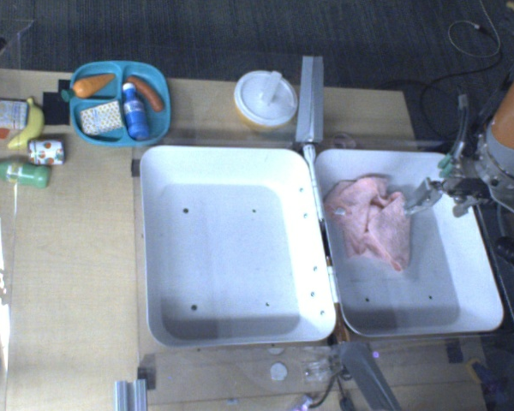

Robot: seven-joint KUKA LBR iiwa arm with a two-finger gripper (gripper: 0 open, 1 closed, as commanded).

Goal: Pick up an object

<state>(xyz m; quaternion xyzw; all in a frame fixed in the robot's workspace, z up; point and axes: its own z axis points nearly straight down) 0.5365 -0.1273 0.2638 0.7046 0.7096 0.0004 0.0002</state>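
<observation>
While the left bin (231, 247) lies bare at nine o'clock, the right bin (463, 289) holds a crumpled pink cloth (373, 223) in its upper-left part. From three o'clock the gripper (421, 197) reaches in, fingers apart, beside the cloth's right edge, clamping nothing. On the wooden bench (60, 264), toward eleven o'clock, sits a blue divided tray (158, 101) with toy food; a lidded cup (265, 98) stands at twelve.

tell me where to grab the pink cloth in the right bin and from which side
Probably pinch a raised fold near the middle of the pink cloth, coming straight down. It lies crumpled and flat on the right bin floor, so side approaches offer no edge; the ridges do.
</observation>
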